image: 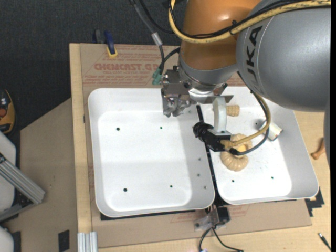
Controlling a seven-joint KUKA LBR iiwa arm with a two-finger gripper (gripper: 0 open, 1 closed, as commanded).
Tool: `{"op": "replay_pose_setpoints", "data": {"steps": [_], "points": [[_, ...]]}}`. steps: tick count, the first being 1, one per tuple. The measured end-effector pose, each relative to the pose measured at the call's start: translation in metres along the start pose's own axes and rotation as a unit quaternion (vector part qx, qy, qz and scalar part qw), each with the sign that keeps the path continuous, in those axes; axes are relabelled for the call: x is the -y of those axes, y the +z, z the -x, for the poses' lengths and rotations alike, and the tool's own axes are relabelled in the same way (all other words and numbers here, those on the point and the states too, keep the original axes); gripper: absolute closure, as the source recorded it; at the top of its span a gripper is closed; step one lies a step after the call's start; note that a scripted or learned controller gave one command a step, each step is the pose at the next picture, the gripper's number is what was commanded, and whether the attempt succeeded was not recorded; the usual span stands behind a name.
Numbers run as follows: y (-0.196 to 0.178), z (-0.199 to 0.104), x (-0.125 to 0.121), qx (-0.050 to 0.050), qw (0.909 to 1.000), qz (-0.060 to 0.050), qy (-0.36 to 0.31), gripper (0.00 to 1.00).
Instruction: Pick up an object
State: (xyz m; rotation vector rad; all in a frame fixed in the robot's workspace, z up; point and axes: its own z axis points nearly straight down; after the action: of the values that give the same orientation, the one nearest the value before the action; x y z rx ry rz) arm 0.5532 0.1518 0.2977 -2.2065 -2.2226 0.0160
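Observation:
A tan ridged object lies in the right bin, just right of the divider. Another tan piece sits directly above it, partly behind a yellow cable. Near the bin's back wall is a small tan bit, and a white block lies further right. My gripper hangs over the back right corner of the left bin, to the left of all these objects. Nothing is visible between its tips. The big grey and orange arm hides the back of the right bin.
Both bins rest on a brown cardboard sheet with red lettering. A blue clamp holds its back edge, and a green connector hangs behind the left bin. A small orange item shows at the far right.

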Motion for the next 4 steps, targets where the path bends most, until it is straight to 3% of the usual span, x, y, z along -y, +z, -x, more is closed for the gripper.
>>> {"op": "replay_pose_setpoints", "data": {"steps": [1,2,3,4], "points": [[0.063,-0.077,-0.01,0.0,1.0,0.003,0.0,1.0],[0.024,-0.073,0.002,-0.001,1.0,0.008,0.003,1.0],[-0.227,-0.072,-0.007,-0.004,0.9998,0.017,0.003,1.0],[-0.102,-0.07,0.049,0.002,1.0,0.0,0.003,1.0]]}}
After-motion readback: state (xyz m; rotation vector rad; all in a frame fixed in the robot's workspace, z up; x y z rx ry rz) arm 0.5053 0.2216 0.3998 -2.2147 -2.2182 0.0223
